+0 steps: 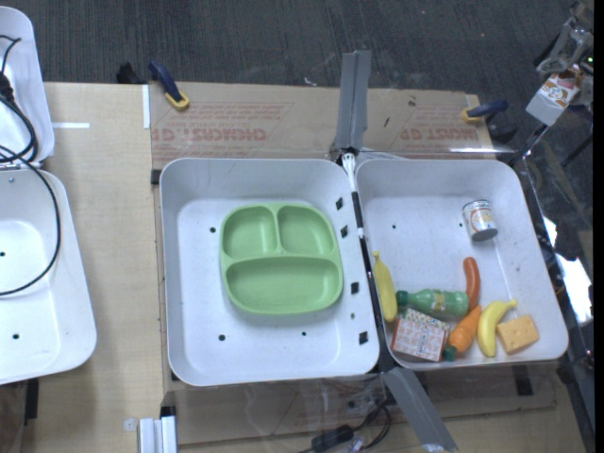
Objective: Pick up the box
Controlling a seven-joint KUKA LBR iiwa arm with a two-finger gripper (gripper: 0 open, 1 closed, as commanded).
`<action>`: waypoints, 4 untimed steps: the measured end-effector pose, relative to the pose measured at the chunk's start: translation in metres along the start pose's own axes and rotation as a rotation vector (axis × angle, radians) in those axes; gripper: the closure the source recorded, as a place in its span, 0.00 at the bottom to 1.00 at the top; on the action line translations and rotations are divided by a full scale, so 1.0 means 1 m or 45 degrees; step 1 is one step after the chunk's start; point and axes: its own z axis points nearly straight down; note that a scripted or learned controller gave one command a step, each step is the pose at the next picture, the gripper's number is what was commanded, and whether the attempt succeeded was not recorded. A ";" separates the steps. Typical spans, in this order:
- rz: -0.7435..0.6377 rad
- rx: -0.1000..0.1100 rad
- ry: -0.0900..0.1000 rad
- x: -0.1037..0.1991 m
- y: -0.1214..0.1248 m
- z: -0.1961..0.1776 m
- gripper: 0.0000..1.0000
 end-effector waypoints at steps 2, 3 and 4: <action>-0.029 0.000 0.000 -0.002 -0.008 0.018 1.00; -0.132 0.004 -0.002 -0.022 -0.037 0.137 1.00; 0.030 0.000 0.000 0.053 -0.056 0.023 1.00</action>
